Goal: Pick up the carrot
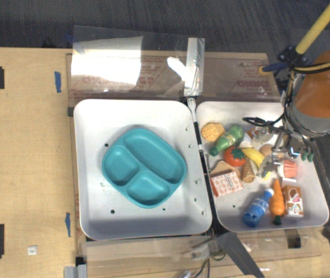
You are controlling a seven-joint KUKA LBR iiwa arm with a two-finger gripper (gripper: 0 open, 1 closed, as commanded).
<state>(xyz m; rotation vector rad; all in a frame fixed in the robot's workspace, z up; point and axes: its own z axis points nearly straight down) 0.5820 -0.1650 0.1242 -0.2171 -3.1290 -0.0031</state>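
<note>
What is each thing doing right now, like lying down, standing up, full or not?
carrot: lying flat in the right bin, not held.
blue bottle: lying on its side beside the carrot.
teal divided plate: flat in the left bin, nothing in its compartments.
end effector: low over the right bin, above the carrot.
banana: lying among the other toy food.

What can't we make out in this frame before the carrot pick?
- Gripper: finger state unreadable in the camera view, lost in cables and clutter.
- Carrot: its green end merges with the bin's shadowed edge.
- Small carton beside the carrot: print too small to read.
- Arm: cut off by the frame's right edge.
</note>
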